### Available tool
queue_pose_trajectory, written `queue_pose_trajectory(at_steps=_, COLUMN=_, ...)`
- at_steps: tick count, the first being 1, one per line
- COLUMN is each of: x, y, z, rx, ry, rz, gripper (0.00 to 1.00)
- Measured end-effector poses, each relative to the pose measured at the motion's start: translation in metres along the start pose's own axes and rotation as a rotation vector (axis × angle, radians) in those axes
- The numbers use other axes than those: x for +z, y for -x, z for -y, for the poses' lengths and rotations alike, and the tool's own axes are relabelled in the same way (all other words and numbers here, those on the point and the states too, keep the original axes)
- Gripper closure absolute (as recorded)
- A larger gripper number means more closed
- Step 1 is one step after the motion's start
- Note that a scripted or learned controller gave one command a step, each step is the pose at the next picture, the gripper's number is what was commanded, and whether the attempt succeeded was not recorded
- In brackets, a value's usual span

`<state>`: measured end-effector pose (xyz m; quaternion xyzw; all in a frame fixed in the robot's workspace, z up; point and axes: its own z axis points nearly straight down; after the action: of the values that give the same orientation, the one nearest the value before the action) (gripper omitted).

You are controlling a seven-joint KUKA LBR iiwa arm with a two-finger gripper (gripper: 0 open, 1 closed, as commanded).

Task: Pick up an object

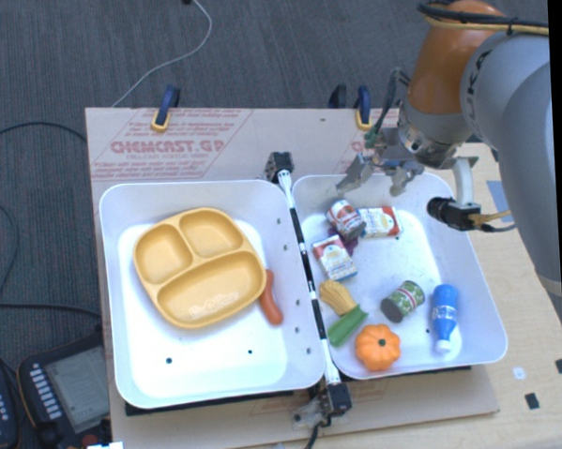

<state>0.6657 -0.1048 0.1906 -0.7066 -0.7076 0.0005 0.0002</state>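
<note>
My gripper (pixel 376 177) hangs above the far edge of the right bin (pixel 472 284), fingers spread apart with nothing between them. Just below it in that bin lie a small red-labelled can (pixel 346 219) and a white packet (pixel 382 222). Further toward the front are a red-and-white pouch (pixel 334 259), a corn cob (pixel 338 297), a green vegetable (pixel 347 324), an orange pumpkin (pixel 378 347), a green-labelled can (pixel 403 300) and a blue-and-white bottle (pixel 444 317).
The left bin (pixel 129 368) holds a yellow divided plate (pixel 199 266) and an orange sausage (pixel 270 299) beside it. A black clip (pixel 280 163) sits at the far end of the divider between bins. Blue clamps (pixel 168 103) hold the board's far edge.
</note>
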Motion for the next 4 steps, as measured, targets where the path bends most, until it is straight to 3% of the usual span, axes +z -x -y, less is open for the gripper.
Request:
queue_pose_trajectory(at_steps=1, x=0.092, y=0.005, z=0.080, rx=0.001, ry=0.009, rz=-0.001, gripper=0.00)
queue_pose_trajectory(at_steps=2, x=0.099, y=0.028, z=0.123, rx=0.001, ry=0.020, rz=0.001, gripper=0.00)
queue_pose_trajectory(at_steps=3, x=0.086, y=0.027, z=0.120, rx=0.001, ry=0.025, rz=-0.002, gripper=1.00)
queue_pose_trajectory(at_steps=4, x=0.086, y=0.027, z=0.120, rx=0.001, ry=0.024, rz=-0.002, gripper=0.00)
